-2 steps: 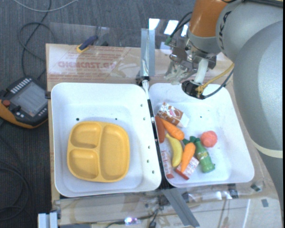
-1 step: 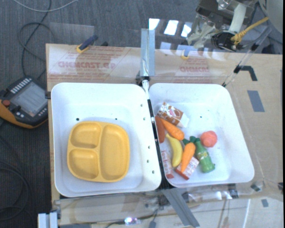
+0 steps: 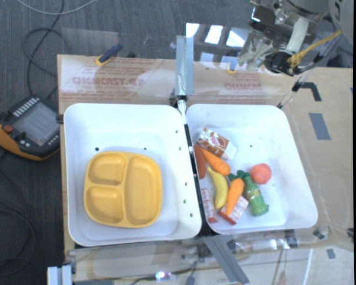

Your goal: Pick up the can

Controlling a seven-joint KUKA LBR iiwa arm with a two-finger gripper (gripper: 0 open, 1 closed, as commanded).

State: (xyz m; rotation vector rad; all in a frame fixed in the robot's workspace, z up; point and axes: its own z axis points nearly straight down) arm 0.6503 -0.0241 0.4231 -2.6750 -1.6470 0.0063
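Can [image 3: 238, 209], red and white, lies on the desk [image 3: 124, 79] near the front of the right bin [image 3: 296, 159], beside the left bin [image 3: 77, 123] holding a yellow tray [image 3: 123, 189], while the end effector [image 3: 253, 52] hangs beyond the bins' far edge, its opening impossible to judge, and a carrot [image 3: 233, 195] overlaps the can.
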